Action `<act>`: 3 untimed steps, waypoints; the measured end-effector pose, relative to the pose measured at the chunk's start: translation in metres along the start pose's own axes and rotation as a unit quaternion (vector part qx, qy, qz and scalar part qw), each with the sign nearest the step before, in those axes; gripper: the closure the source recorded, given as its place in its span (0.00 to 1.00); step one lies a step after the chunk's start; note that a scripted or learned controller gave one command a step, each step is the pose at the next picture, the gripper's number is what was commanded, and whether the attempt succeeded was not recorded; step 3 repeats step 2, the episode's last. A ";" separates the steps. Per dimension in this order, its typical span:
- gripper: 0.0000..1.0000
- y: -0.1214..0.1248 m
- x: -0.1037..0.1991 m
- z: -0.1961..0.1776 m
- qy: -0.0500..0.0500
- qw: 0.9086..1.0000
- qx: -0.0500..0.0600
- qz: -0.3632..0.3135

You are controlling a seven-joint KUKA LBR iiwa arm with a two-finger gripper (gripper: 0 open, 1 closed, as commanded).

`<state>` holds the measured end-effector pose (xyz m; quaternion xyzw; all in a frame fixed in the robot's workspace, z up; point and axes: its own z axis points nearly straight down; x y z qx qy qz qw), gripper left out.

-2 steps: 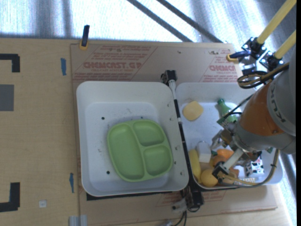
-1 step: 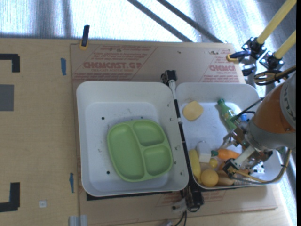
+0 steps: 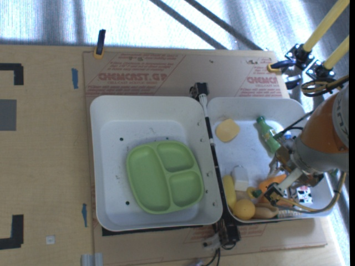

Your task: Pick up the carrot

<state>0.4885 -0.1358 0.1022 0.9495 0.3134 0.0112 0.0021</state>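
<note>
The two white bins are lying side by side on the bench: the left bin point(image 3: 105, 148) is holding a green divided plate point(image 3: 165, 175), and the right bin point(image 3: 249, 107) is carrying all the small things. The grey arm point(image 3: 327, 143) with its orange band is reaching in from three o'clock and is bending down toward five o'clock of the right bin, wrist tilted, so the gripper point(image 3: 275, 190) is hanging low over the crowded corner. The carrot point(image 3: 270, 183) is, I judge, the orange piece lying just beside the fingertips, partly hidden by them. How wide the pincer is standing, and whether something is already inside it, I cannot tell, because the wrist is covering it. The risk here is coming from the crowding: a yellow lemon point(image 3: 243, 209), a banana point(image 3: 228, 188) and a small white block point(image 3: 241, 177) are sitting close, so the fingers could be catching a neighbour or pushing the carrot against the wall. A green bottle point(image 3: 268, 133) and a pale yellow disc point(image 3: 227, 130) are lying well apart at twelve o'clock.
</note>
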 end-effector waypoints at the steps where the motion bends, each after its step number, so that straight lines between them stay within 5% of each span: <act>1: 0.00 -0.001 -0.001 0.001 -0.001 1.000 0.001 0.001; 2: 0.00 -0.030 0.016 0.011 -0.007 0.989 -0.002 -0.144; 3: 0.00 -0.030 0.016 0.011 -0.007 0.989 -0.002 -0.144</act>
